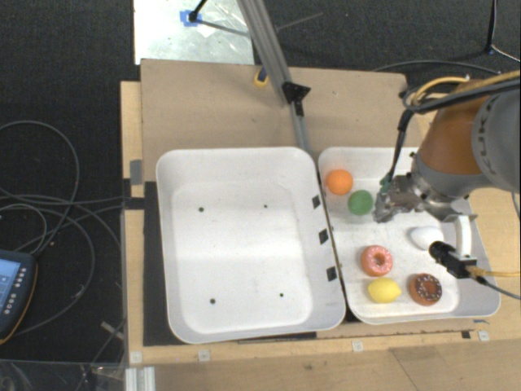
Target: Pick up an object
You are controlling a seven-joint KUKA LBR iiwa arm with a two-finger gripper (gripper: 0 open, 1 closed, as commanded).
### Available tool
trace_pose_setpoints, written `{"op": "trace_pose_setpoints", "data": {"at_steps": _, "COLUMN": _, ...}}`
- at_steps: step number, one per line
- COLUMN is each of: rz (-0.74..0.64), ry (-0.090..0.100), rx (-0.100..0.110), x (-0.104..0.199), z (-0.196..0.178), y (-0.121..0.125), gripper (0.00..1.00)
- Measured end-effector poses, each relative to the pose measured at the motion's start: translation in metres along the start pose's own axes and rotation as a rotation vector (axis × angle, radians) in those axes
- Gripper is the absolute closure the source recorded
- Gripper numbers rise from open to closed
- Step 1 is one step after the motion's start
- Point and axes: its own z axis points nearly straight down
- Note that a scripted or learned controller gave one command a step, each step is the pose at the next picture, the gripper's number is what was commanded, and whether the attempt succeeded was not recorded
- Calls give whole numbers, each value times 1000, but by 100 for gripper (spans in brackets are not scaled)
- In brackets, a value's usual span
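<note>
Camera view looks down at a slant on two shallow white bins set side by side on a tan bench (203,104). In the left bin (175,173) I can make out just a few small dark dots on its white floor. The right bin (488,300) holds all the objects: an orange ball (339,182) near its upper left corner, a green ball (361,203) just beside and below it, a pink frosted donut (376,260) toward the middle, a yellow lemon (384,291) directly below the donut, a chocolate donut with sprinkles (425,289) next to the lemon on its right, and a small white rounded object (424,236) above the chocolate donut, hard to identify against the white floor. The grey arm with its orange band (448,141) reaches in from the right, and the gripper (389,206) hangs low over the right bin just to the right of the green ball, close to it or touching. The green ball is round, smooth and plain green, sitting on the bin floor. Whether the claw is spread or pressed together cannot be told from this angle. Dark clips (322,236) sit along the seam between the two bins.
</note>
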Motion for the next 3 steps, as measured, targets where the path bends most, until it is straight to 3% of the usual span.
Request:
{"op": "trace_pose_setpoints", "data": {"at_steps": 2, "rz": -6, "ry": -2, "rx": -5, "x": 5, "z": -109, "y": -5, "gripper": 100}}
{"op": "trace_pose_setpoints", "data": {"at_steps": 3, "rz": -11, "ry": 2, "rx": -1, "x": 56, "z": -104, "y": 22, "gripper": 100}}
